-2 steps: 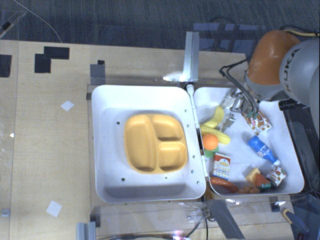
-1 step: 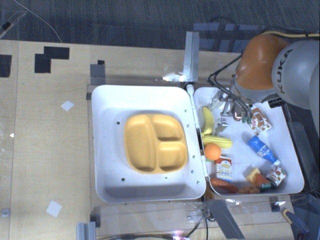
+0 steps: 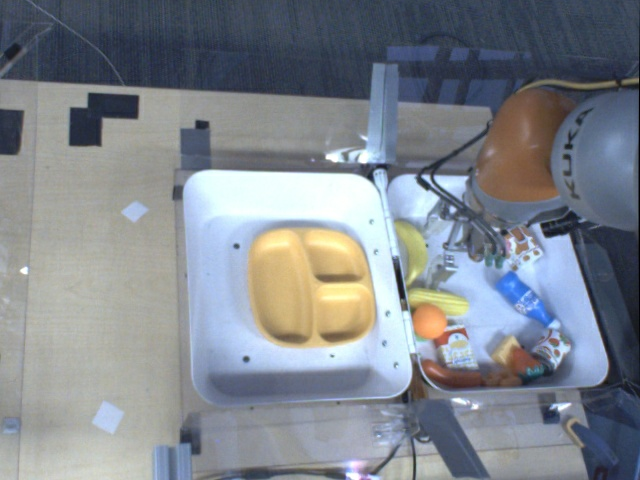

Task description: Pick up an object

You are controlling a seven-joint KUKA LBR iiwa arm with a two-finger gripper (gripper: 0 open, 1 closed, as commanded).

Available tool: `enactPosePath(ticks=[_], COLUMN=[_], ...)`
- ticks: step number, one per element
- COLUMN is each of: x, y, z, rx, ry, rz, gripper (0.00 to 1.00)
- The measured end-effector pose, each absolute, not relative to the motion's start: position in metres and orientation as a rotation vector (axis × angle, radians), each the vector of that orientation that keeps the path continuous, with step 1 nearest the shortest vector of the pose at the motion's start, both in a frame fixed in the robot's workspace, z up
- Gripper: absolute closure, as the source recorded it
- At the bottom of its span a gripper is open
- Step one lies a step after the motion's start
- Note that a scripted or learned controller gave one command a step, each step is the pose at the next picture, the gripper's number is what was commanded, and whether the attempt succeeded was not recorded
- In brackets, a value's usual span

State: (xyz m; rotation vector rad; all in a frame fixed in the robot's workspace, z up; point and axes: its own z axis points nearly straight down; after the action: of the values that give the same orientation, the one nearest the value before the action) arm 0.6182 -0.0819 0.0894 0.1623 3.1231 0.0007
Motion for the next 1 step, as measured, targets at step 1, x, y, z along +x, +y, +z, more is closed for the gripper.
enactPosePath(ticks=[1], x=[0.5250], y=[-0.1125], z=[0.0911], rx=[0.157], ry=[3.123], rz=[-0.003], gripper=[0.00])
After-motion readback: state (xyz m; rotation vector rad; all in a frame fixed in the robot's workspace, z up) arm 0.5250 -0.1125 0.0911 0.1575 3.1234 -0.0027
